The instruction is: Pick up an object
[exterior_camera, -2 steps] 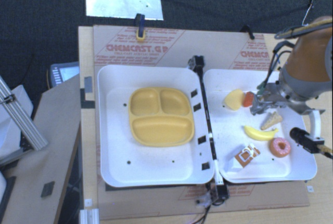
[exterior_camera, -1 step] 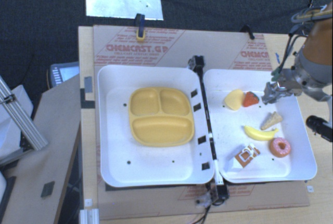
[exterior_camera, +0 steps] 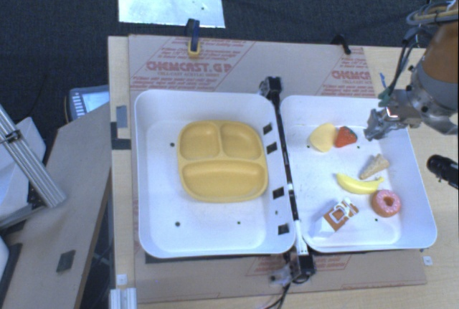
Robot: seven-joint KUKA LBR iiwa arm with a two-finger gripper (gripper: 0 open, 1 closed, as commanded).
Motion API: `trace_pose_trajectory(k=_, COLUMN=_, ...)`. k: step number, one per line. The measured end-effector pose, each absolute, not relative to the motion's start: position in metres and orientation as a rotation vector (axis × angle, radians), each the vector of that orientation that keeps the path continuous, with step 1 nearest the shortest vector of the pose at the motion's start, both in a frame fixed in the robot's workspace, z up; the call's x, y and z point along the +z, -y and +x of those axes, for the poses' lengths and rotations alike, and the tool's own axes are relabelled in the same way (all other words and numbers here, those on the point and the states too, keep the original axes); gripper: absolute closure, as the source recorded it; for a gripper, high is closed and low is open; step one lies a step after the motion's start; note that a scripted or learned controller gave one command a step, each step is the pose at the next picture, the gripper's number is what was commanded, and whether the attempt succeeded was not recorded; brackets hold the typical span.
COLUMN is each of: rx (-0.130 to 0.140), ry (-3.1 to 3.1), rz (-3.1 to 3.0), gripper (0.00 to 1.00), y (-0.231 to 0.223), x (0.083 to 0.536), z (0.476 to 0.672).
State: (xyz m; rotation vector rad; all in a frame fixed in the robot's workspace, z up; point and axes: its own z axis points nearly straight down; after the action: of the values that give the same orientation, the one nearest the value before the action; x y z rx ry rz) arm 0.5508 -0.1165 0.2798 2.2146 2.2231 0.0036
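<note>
The right bin (exterior_camera: 401, 239) holds a yellow lemon-like piece (exterior_camera: 323, 137) touching a red strawberry (exterior_camera: 346, 136), a tan wedge (exterior_camera: 374, 166), a yellow banana (exterior_camera: 357, 183), a pink donut (exterior_camera: 386, 203) and a small orange-and-white pack (exterior_camera: 338, 215). My gripper (exterior_camera: 376, 127) hangs over the bin's upper right part, just right of the strawberry and above the wedge. It is dark and small here, and nothing shows between its tips.
The left bin (exterior_camera: 154, 229) carries a yellow three-compartment tray (exterior_camera: 219, 160). A black divider strip (exterior_camera: 280, 164) runs between the bins. A dark object (exterior_camera: 443, 169) juts in at the right edge. Cardboard (exterior_camera: 237, 60) lies under both bins.
</note>
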Motion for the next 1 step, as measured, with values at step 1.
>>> trace_pose_trajectory(k=1, rx=0.005, ry=-2.231, rz=2.21, gripper=1.0, y=0.0645, x=0.2807, z=0.5626)
